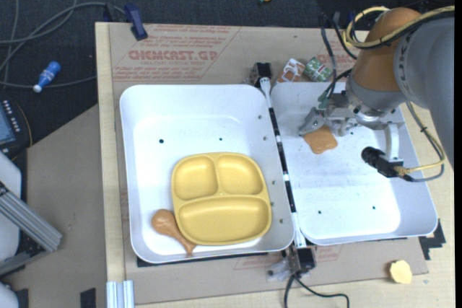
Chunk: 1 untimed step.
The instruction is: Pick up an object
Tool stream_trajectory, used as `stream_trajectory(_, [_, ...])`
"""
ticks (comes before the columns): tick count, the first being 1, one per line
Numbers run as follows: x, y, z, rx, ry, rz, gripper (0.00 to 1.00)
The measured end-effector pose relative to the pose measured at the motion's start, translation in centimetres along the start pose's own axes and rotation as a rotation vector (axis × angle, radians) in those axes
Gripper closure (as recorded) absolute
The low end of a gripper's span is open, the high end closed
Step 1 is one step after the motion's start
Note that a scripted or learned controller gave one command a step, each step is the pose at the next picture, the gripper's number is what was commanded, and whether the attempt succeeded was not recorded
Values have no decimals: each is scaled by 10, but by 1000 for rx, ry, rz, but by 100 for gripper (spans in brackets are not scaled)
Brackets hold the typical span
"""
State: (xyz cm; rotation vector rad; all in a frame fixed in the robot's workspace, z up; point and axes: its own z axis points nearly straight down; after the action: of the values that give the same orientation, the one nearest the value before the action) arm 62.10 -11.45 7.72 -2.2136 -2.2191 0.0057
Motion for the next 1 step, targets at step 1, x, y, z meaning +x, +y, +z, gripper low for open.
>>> stream_trajectory(1, [-3, 4, -20, -14, -5, 3, 100])
